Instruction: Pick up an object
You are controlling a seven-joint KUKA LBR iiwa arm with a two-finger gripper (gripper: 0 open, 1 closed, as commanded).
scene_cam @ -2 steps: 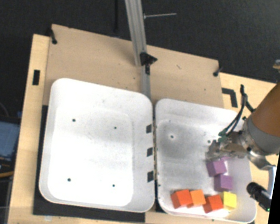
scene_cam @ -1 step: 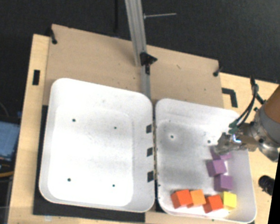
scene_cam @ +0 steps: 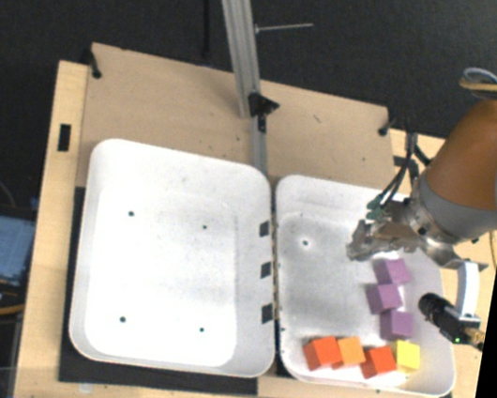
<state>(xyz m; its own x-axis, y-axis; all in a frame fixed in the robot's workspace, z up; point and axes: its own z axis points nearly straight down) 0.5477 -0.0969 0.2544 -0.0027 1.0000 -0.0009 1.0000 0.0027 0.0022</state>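
Observation:
Several small blocks lie in the right bin (scene_cam: pixel 310 280). Three purple blocks form a column: one (scene_cam: pixel 396 271) at the top, one (scene_cam: pixel 385 296) below it, one (scene_cam: pixel 397 323) lower still. Along the bin's front edge sit an orange-red block (scene_cam: pixel 324 352), a lighter orange block (scene_cam: pixel 351 351), a red block (scene_cam: pixel 380 361) and a yellow block (scene_cam: pixel 407 355). My gripper (scene_cam: pixel 369 241) hangs over the right bin just up and left of the top purple block. Nothing shows between its fingers, and their spacing is unclear.
The left bin (scene_cam: pixel 172 256) lies beside the right one, with small clips along the seam between them. A slanted metal pole (scene_cam: pixel 243 40) rises behind the bins. A black cylindrical part (scene_cam: pixel 445 317) of the arm juts out at the right bin's right edge.

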